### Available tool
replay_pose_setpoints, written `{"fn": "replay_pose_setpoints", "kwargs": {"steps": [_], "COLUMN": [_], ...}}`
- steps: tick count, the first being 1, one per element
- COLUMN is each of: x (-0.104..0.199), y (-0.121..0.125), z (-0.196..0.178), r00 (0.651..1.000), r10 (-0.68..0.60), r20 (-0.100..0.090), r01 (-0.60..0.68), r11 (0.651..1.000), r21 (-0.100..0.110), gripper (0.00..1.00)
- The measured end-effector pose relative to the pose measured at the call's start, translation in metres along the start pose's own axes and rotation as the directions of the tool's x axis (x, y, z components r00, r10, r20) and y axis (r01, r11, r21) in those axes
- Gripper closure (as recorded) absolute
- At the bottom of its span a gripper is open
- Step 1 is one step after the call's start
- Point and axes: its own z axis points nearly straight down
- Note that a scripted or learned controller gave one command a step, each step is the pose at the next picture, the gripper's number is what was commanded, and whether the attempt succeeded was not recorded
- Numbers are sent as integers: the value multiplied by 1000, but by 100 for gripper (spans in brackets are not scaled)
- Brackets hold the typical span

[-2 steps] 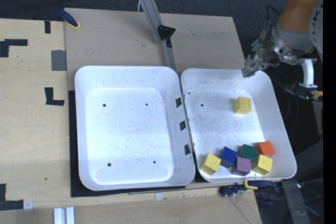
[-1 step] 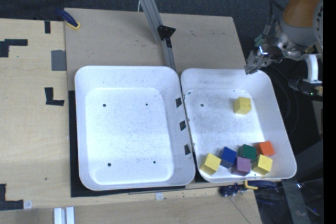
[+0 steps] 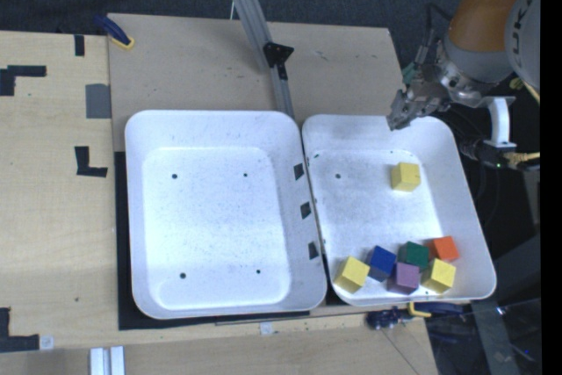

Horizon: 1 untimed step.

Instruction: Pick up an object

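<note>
Yellow cube [image 3: 405, 176] alone in the right bin [image 3: 369, 145].
Gripper [image 3: 399, 116] over the bin's far rim; finger state unclear.

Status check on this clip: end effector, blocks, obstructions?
End effector above right bin's far rim, nothing visibly held. Lone yellow block nearest, unobstructed. Other blocks clustered at near edge.

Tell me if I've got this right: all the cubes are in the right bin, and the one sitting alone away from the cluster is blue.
Not quite. In the camera view the lone cube in the right bin is yellow, not blue. The blue cube sits in the cluster along the near edge. The rest holds: all the cubes are in the right bin.
</note>
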Motion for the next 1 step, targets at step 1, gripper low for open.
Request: {"fn": "replay_pose_setpoints", "kwargs": {"steps": [1], "x": [51], "y": [-14], "z": [-9], "r00": [1000], "r10": [-1], "r20": [0], "r01": [1], "r11": [1000], "r21": [2], "gripper": [100]}}
